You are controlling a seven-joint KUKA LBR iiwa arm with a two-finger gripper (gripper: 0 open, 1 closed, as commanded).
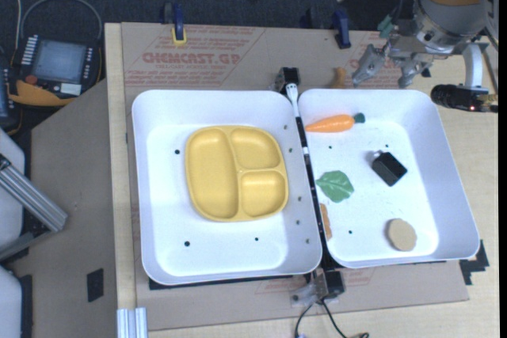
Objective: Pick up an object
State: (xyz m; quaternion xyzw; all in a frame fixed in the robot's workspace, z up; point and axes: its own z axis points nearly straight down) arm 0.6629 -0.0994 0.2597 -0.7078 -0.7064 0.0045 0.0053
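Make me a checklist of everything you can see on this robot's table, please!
Surface: bench with printed cardboard under two white bins, left bin and right bin, side by side.
Job's things: in the right bin, a carrot near the far edge, a black block, a green leaf, and a tan disc near the front.
Clutter: yellow divided tray in the left bin.
Grippers: tool hangs beyond the right bin's far edge, fingers apart, holding nothing.
Cables: one trails off the front edge; another loops at the far left.
Surroundings: handheld screen unit at left; blue clamps on the far edge.
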